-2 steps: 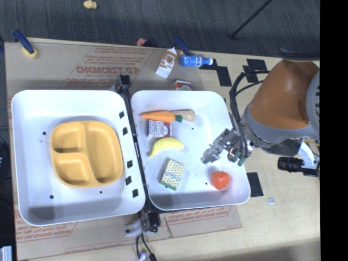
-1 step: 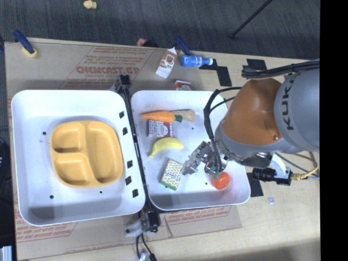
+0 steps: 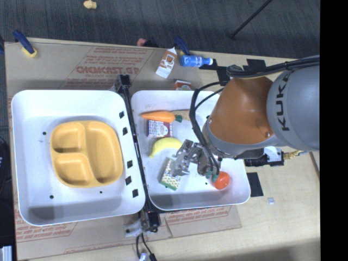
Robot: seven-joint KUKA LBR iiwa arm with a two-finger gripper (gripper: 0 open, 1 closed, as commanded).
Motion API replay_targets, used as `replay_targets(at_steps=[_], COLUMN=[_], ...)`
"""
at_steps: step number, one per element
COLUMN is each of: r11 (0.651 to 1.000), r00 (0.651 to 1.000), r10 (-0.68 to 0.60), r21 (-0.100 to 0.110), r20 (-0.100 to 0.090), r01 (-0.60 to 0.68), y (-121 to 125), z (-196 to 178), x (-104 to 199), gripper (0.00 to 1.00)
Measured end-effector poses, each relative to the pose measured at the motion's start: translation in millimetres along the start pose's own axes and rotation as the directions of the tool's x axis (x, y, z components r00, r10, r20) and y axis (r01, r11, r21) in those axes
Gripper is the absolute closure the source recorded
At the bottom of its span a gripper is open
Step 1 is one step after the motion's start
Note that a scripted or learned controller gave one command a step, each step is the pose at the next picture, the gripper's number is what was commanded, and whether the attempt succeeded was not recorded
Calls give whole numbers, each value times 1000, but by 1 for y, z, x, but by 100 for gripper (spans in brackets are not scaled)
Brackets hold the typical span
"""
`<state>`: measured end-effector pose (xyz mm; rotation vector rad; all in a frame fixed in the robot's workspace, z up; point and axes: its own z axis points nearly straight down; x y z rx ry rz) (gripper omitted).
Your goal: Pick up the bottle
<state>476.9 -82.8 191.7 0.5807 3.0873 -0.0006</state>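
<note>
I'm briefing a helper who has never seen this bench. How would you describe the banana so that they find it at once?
Start at the right white bin, beside the bin holding the yellow divided plate. Near its middle, just below a small red carton and an orange carrot, lies the banana. It is the bin's one pale yellow, curved thing.

The arm [image 3: 255, 113] hides the right bin's [image 3: 163, 200] far right corner.

Two bins side by side, my arm over the right one

The divided plate [image 3: 86, 152] lies in the left bin [image 3: 27, 113]; in the right bin [image 3: 239, 192], carrot [image 3: 158, 116] farthest back, carton [image 3: 159, 128] then banana [image 3: 165, 144] nearer, packet [image 3: 171, 175] nearest, tomato [image 3: 221, 180] to its right
</note>
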Motion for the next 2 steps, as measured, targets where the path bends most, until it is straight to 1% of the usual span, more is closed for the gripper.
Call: replay_targets(at_steps=[1,2], r11=[999,968], r00=[999,968], r10=[43,-251], r21=[1,2], r20=[1,3], r01=[-43,251], y=[-101,-120], z=[-61,-166], x=[-39,-47], gripper=[100,100])
